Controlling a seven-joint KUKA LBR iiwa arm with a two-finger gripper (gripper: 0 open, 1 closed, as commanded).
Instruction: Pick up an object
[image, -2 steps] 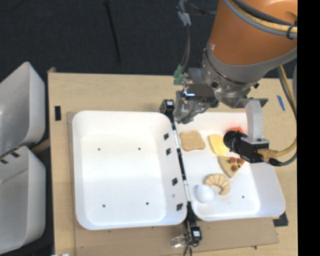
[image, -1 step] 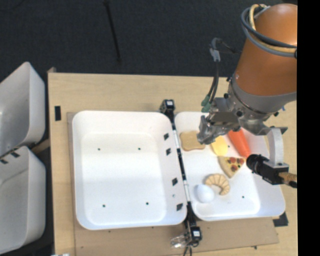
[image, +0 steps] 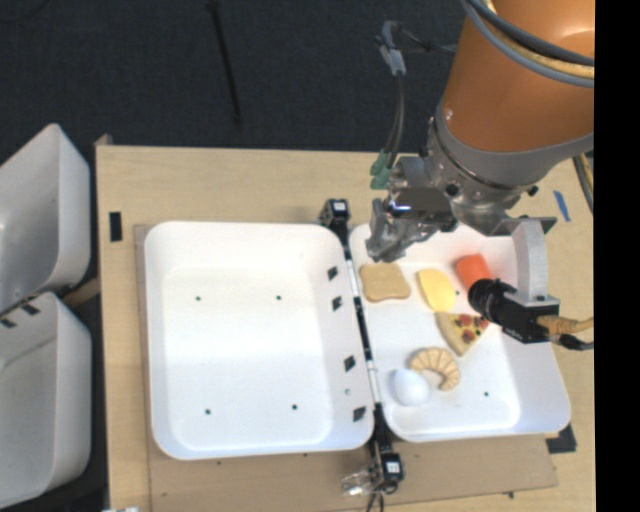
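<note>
Now the big arm (image: 520, 90) leans over the right bin (image: 540, 405). Its hand (image: 385, 240) hangs just above the toast (image: 385, 283), in that bin's top left corner. I cannot tell how the hand stands. Best to drop straight down on the toast, away from the cheese (image: 437, 289).

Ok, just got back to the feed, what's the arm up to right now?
The arm has its tool low over the far corner of the right bin, just above the slice of toast. Nothing can be seen in its grip yet. The other toy foods lie loose in that bin: a yellow cheese wedge, an orange piece, a pizza slice, a croissant and a white egg. The left bin sits alongside.
</note>
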